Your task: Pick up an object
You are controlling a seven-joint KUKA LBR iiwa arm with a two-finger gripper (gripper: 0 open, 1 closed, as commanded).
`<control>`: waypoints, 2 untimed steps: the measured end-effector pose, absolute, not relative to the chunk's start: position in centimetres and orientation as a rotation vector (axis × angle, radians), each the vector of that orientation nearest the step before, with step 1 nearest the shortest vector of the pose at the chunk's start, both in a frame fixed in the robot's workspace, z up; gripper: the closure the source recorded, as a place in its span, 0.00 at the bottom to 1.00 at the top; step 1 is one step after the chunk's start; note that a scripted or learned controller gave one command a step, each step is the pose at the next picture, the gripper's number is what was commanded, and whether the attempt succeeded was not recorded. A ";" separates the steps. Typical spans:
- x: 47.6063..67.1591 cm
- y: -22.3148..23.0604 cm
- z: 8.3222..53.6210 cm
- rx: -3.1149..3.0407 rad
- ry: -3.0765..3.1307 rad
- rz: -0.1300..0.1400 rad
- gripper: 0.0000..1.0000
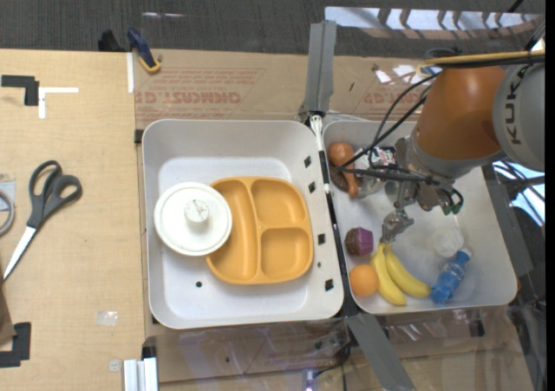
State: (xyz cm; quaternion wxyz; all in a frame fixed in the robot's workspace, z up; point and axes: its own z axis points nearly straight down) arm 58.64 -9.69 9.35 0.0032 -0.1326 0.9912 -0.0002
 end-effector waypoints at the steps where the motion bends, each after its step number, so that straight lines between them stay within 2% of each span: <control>1: 52.7 -13.9 9.3 -0.411 3.111 0.000 0.00; 2: 51.4 -19.9 27.0 -0.287 3.123 -0.003 0.00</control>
